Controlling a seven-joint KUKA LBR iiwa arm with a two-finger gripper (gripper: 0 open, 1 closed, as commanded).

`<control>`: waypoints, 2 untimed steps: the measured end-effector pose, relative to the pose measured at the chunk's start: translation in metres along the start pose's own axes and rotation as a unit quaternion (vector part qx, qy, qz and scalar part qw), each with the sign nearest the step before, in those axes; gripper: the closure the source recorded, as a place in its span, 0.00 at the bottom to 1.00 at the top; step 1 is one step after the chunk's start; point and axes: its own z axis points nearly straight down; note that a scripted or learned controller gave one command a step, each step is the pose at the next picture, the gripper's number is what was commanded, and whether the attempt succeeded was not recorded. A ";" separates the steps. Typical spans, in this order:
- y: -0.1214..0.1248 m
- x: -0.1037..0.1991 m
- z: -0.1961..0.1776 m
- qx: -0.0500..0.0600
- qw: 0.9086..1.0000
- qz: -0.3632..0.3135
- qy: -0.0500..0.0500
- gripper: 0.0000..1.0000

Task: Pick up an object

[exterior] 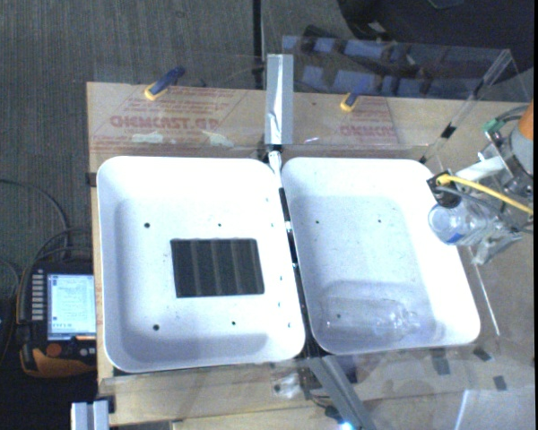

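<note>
**Bottle low in the right bin, gripper high at its right rim**

A clear plastic bottle (369, 313) is seen lying on its side near the front of the right white bin (341, 195), its long axis running roughly left to right across the camera view. The gripper (466, 218) is positioned at the bin's right edge, near the back corner, so the bottle lies forward and to the left of it. How the gripper is set, or whether anything is held, cannot be told. A dark ribbed rectangular panel (217, 267) is seen in the left white bin (125, 186). A descent across the bottle's narrow width is judged likeliest to succeed.
</note>
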 end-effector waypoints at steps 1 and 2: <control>0.002 -0.036 0.181 0.006 1.000 -0.004 0.004 0.00; 0.000 -0.040 0.185 0.002 0.982 -0.186 0.007 0.00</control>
